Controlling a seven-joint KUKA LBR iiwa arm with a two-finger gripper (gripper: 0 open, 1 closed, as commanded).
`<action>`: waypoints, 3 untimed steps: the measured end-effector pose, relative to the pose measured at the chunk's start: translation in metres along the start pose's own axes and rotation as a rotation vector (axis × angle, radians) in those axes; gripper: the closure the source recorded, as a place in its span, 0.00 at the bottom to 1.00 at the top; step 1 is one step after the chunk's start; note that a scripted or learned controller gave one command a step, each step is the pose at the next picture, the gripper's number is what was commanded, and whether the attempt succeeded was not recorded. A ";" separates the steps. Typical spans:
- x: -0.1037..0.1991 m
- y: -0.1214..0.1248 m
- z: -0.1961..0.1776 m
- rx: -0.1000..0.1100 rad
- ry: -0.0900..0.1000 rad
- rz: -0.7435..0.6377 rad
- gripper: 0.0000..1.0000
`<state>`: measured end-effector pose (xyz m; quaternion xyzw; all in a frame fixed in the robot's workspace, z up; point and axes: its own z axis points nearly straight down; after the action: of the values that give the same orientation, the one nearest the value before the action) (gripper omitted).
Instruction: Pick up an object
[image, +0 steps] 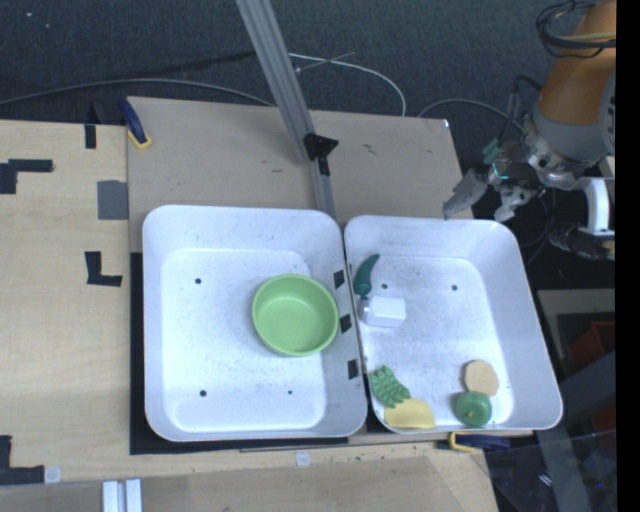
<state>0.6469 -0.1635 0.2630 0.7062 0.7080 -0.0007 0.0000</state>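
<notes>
Nothing is picked up yet: the gripper hangs over the far right corner of the right bin, fingers spread apart and holding nothing. The nearest likely thing, a dark green pepper, lies by that bin's left wall, just beside a white block. Its long axis runs roughly near to far, tip pointing away.

Green bowl in left bin; claw open above right bin's far corner.
</notes>
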 end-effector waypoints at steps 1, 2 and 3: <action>0.000 0.000 0.000 0.000 0.000 0.001 0.00; 0.004 0.004 0.045 0.005 0.001 0.000 0.00; -0.001 0.002 0.109 0.007 0.001 0.001 0.00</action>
<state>0.6485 -0.1644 0.1541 0.7067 0.7075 -0.0028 -0.0026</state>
